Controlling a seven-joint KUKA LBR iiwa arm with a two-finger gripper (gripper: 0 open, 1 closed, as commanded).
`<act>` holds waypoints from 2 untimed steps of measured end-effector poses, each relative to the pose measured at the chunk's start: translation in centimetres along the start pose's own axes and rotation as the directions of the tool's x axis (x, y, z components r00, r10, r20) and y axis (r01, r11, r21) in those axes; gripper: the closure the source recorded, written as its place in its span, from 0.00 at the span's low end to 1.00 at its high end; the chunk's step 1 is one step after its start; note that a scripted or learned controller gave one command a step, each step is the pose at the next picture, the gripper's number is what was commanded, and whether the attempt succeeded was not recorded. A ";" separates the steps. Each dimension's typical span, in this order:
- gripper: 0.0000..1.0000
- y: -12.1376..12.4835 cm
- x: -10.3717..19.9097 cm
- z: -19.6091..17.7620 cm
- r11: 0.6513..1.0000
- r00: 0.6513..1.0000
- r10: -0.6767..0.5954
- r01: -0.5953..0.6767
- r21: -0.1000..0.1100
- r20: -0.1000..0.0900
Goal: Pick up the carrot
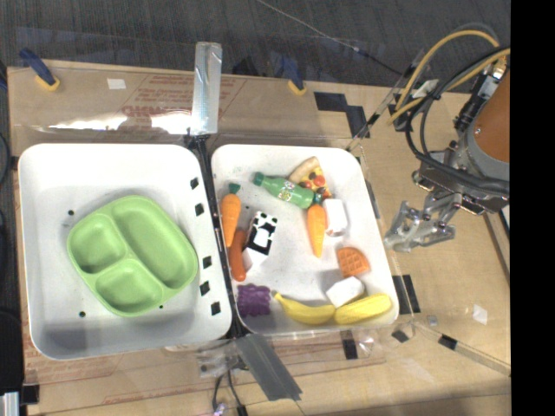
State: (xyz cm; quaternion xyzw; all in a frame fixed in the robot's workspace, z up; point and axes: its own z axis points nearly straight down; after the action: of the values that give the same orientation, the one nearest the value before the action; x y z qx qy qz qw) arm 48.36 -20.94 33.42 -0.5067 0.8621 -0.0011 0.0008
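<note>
Near the bottom of the right bin (368, 189), a banana (334, 308) and purple grapes (254, 299) are seen. Higher up, one carrot (316, 227) lies mid-bin, another carrot (230, 217) by the left wall. A green tray (130, 255) sits in the left bin (35, 198). The gripper (414, 232) is seen at the right of the frame, outside the bins, nothing held; finger spread can't be told.

Smooth, glossy plastic is seen in the white bins (35, 232), green tray (130, 254) and carrot (316, 228), bare shiny metal in the claw (416, 230), and matt board on the worktop (451, 302).
</note>
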 end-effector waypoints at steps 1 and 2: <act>1.00 -4.3 -2.3 -0.3 0.970 0.970 -0.243 0.243 0.000 0.001; 1.00 0.5 0.4 -0.1 0.751 0.751 -0.661 0.661 -0.003 0.003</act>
State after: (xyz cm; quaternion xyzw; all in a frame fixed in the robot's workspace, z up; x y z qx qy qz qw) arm 47.71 -21.00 33.49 -0.7784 0.6277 0.0007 0.0001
